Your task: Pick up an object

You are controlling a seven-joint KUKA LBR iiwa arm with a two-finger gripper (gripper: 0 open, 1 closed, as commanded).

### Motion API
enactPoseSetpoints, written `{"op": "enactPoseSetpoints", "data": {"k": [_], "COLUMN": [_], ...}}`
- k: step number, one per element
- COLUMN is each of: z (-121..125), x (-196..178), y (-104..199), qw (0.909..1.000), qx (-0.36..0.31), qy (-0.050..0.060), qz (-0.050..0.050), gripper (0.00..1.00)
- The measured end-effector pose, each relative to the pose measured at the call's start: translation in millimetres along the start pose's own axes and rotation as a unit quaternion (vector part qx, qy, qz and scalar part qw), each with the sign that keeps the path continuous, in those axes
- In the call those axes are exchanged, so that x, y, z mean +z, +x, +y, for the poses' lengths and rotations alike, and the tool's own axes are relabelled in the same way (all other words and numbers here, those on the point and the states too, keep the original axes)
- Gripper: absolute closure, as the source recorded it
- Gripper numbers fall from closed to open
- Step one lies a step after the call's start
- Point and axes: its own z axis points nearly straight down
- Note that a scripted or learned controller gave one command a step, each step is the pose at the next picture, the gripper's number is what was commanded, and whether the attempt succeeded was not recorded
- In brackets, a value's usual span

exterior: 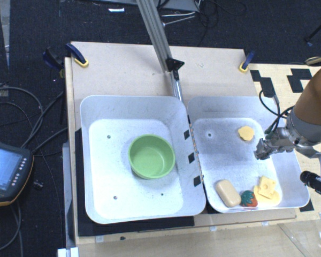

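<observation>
The gripper (261, 152) hangs over the right bin (219, 116); whether it is open or closed cannot be told. A small yellow piece (246, 133) lies just left and beyond it. Nearer lie a yellow cheese wedge (267, 189), a red-green strawberry (249, 198) and a tan bread roll (228, 192). A green bowl (152, 156) sits in the left bin (101, 143).

Around you lies a dark carpeted floor (27, 31) strewn with black cables (21, 98). Far to the tool's left, a handheld screen (5, 170) glows at the frame's edge. The pale wooden worktop (128, 71) is held by yellow-tipped clamps (77, 55) at its far corners, and a grey metal pole (155, 28) slants above it.
</observation>
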Motion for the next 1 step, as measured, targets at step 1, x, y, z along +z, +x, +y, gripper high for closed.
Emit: {"op": "enactPoseSetpoints", "data": {"k": [1], "z": [1.0], "x": [60.0], "y": [-6.3], "qw": [1.0000], "qx": [0.000], "qy": [0.001], "qz": [0.000], "gripper": [0.00]}}
